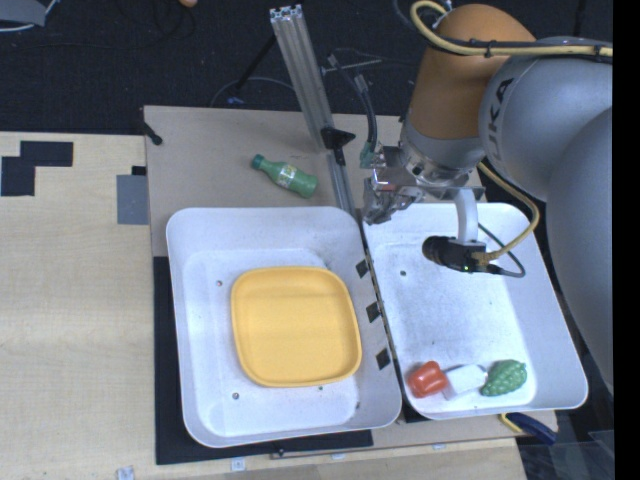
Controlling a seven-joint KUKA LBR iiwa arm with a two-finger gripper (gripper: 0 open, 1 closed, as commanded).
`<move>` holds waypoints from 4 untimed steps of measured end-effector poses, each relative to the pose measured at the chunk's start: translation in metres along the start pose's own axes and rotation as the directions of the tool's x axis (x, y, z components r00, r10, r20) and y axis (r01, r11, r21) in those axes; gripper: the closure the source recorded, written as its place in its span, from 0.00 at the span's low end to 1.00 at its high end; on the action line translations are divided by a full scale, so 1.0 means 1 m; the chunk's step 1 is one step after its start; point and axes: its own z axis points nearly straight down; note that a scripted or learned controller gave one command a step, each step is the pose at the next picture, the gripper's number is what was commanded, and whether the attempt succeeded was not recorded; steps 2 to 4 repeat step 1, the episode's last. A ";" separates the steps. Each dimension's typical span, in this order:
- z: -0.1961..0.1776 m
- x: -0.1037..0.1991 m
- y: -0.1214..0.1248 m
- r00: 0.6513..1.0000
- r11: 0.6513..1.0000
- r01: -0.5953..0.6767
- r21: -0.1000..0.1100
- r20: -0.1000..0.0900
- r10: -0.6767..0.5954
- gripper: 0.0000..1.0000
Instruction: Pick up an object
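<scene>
Two shallow white bins sit side by side on the bench.

Left bin (190, 268): holds one item, a yellow square plate (295, 325) with rounded corners, lying flat at about the middle of the bin floor.

Right bin (540, 298): holds three small items, bunched in a row at the near edge. From left to right: one red-orange piece (427, 377), rounded, possibly a toy pepper or tomato; one small white block (464, 379); one bumpy green piece (504, 377), like toy broccoli or a grape bunch. The three lie just beside each other, the white block touching or nearly touching both neighbours. The rest of that bin floor is bare and speckled.

Outside the bins: one green bottle (284, 175) with a pale label lies on its side on the bench top, far of the left bin. One slanted aluminium rail (308, 78) rises from the far side near the seam between the bins.

One arm, grey with an orange band (455, 78), comes in from the right and reaches down over the far left corner of the right bin. The gripper (385, 200) is at that far corner, close to the divide between bins, well apart from the three small items at the near edge. Finger spacing cannot be told, the wrist hardware and cables crowd that spot. Nothing is visible between them. A black cable fitting (452, 253) hangs over the bin just near of the wrist.
</scene>
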 end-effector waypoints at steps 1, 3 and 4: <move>0.003 0.042 0.010 1.000 1.000 -0.002 0.000 0.001 0.002 1.00; 0.003 0.042 0.010 1.000 1.000 -0.002 0.000 0.001 0.002 1.00; 0.003 0.042 0.010 1.000 1.000 -0.002 0.000 0.001 0.002 1.00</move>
